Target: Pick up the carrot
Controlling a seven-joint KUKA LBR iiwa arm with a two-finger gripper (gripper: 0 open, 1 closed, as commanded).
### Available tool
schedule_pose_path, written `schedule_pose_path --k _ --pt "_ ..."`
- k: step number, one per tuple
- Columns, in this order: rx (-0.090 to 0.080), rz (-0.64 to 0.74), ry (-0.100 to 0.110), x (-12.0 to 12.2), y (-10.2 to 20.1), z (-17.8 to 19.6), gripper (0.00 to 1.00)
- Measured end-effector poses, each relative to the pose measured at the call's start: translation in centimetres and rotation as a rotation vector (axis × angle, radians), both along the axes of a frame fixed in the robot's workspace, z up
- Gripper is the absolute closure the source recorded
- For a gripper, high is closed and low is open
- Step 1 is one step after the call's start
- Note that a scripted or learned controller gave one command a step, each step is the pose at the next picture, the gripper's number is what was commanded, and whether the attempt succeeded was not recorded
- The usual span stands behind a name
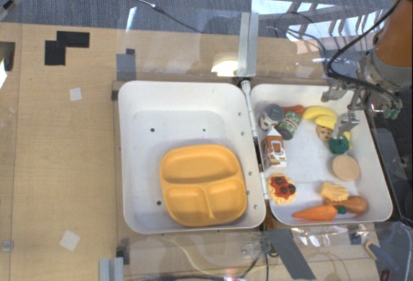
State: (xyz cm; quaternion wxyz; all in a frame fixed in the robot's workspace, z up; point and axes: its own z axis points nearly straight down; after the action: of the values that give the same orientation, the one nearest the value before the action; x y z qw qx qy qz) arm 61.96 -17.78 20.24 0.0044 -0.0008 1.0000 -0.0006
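Observation:
The orange carrot (315, 212) lies flat along the front wall of the right bin (381, 176), its tip pointing left. A brown piece (355, 205) touches its right end. My gripper (345, 119) hangs over the far right part of the same bin, just right of the yellow banana (321, 115) and above a green toy (339, 143). It is well behind the carrot and looks open, with nothing between its fingers.
The right bin also holds two small cans (281, 119), a brown bottle (274, 152), a pizza slice (282, 188), a tan disc (346, 167) and a yellow ridged piece (334, 192). A yellow divided plate (203, 184) sits in the left bin (139, 144).

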Motion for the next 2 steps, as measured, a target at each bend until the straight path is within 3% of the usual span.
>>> schedule_pose_path --k 1,2 --pt "0.000 0.198 0.004 -3.1 -2.8 -10.5 0.00" --pt "-0.003 0.152 -0.006 -10.3 1.5 -11.3 0.00"
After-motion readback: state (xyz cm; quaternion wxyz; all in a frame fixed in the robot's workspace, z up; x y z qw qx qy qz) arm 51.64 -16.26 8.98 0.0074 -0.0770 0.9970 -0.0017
